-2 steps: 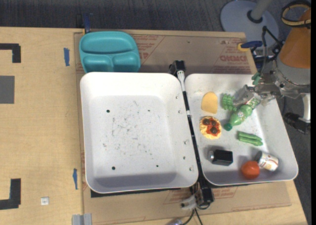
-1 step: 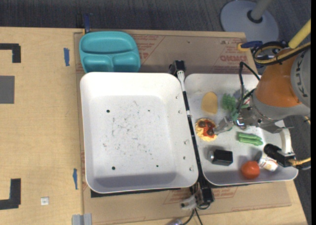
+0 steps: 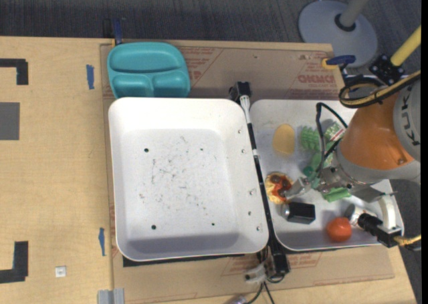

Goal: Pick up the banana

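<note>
A pale yellow, stubby piece that may be the banana (image 3: 284, 139) lies in the back left part of the right bin (image 3: 374, 242). My gripper (image 3: 295, 191) hangs low in that bin's middle, in front of the yellow piece and apart from it. Its tip is right beside a small orange, yellow and red item (image 3: 276, 184) near the bin's left wall. The arm's orange band (image 3: 374, 141) covers the right side of the bin.
Also in the right bin are a green leafy toy (image 3: 309, 138), a green piece (image 3: 336, 194) under the wrist, a black block (image 3: 301, 212) and a red ball (image 3: 339, 230). The left bin (image 3: 180, 176) stands alongside. Behind it sits a teal tray (image 3: 148, 69).
</note>
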Controlling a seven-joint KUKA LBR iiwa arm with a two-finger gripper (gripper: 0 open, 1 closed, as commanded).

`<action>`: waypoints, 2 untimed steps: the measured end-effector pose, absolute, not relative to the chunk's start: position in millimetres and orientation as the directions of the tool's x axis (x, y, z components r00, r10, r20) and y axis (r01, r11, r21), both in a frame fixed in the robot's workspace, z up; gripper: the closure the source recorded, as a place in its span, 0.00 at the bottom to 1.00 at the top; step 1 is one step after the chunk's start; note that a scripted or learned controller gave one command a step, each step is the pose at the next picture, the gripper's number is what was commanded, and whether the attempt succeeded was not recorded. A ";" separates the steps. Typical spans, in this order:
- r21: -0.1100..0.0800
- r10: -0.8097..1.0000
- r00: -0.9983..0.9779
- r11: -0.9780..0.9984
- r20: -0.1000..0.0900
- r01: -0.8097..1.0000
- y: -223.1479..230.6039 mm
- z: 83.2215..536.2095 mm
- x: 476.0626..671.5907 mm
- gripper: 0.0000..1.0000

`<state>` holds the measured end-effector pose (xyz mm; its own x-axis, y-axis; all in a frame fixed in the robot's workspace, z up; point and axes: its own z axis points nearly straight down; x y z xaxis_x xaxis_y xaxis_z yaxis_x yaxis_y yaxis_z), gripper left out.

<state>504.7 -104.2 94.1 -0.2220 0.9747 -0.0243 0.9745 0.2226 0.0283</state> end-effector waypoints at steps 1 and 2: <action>0.022 0.973 -0.230 0.230 -0.008 0.973 -96.7 102.6 504.0 1.00; 0.022 0.973 -0.230 0.231 -0.008 0.973 -96.7 102.5 503.9 0.00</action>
